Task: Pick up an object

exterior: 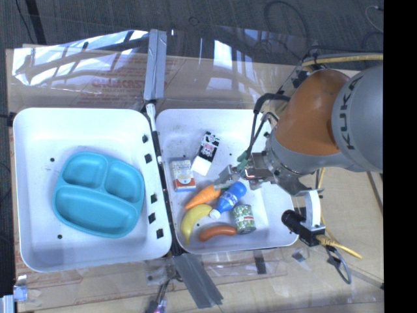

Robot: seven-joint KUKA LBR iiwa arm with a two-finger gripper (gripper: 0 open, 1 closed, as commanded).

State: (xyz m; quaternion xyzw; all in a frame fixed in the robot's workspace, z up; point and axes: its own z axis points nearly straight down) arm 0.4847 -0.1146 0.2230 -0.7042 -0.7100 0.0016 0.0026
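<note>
Presently on the bench: left bin [26,194], holding one blue divided tray [98,192]. Right bin [273,237], holding a carrot [203,196], banana [193,219], sausage [217,232], blue bottle [231,197], green-labelled can [244,218], small carton [183,175] and black-and-white box [208,147]. Gripper [233,173] low over the right bin, just above the blue bottle and carrot; whether it is spread or closed, or grasps anything, cannot be told.

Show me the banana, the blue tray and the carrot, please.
banana [192,220]: camera view, middle of its yellow curve.
blue tray [98,194]: camera view, its central divider.
carrot [203,196]: camera view, middle of its orange body.
</note>
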